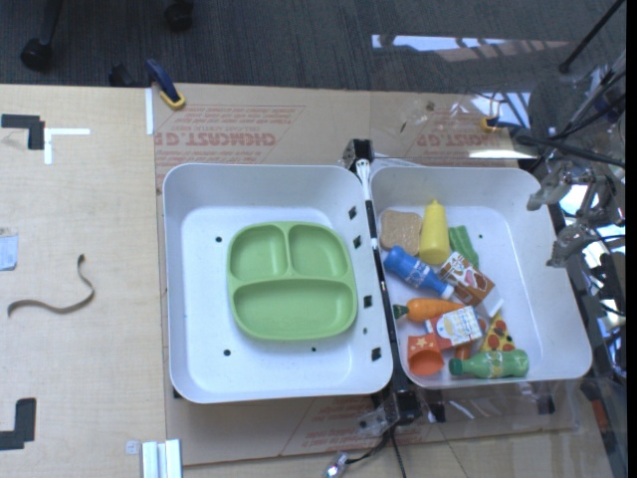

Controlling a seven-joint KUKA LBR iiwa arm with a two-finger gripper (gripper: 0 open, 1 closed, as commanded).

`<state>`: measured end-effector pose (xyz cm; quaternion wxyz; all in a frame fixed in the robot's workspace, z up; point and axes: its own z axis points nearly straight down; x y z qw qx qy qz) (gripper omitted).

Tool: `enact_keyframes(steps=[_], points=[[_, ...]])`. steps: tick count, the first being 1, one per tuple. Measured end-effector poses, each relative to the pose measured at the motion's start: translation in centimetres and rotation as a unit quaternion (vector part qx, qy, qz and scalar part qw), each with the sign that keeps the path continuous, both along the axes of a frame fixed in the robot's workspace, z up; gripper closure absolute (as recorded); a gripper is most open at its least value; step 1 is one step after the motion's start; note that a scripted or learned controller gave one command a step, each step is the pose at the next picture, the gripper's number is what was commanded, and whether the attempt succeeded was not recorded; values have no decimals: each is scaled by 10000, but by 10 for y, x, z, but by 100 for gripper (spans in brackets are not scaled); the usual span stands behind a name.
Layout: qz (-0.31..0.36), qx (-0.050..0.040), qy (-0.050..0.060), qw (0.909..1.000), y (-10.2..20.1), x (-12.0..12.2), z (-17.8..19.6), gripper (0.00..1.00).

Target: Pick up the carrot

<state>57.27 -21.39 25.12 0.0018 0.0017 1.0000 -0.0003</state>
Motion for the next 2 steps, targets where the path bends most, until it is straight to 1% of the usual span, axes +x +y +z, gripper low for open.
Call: enact_keyframes(steps=[1, 2], points=[[-822, 6, 12, 9966, 65, -60, -81, 0], [-1912, 4, -12, 9816, 110, -55, -145, 0]])
